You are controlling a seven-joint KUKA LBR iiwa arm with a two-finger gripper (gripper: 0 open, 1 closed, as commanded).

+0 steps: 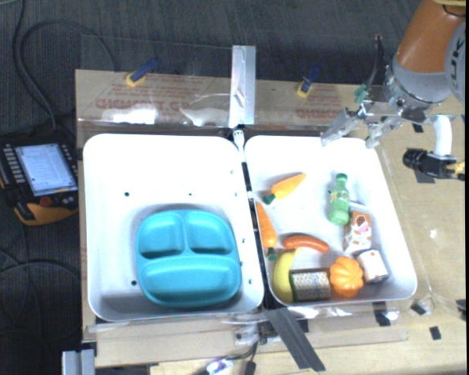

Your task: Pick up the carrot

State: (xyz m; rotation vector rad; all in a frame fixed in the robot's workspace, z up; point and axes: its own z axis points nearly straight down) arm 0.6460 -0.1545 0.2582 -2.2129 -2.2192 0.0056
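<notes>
At the near edge of the right bin (391, 209) several toy foods lie crowded together: a yellow banana (281, 270), a grey grater-like block (310, 284), a small pumpkin (346, 276) and a little carton (373, 266). They touch each other, so a grasp there would be tight. A red chili (305, 243) lies just behind them. One carrot (266, 225) lies along the dividing wall, pressed close to it, which I judge leaves little room for fingers. A second carrot (288, 184) lies farther back on open floor, apart from the other things, so it looks the easier one to take. A green bottle (340, 199) and a printed box (359, 231) are at its right; the print is too small to read. The left bin (109, 162) holds a blue divided tray (189, 258). Beyond the far rim, over the worktop (438, 248), the tool (356, 128) hovers with fingers spread apart, holding nothing, well apart from both carrots.
</notes>
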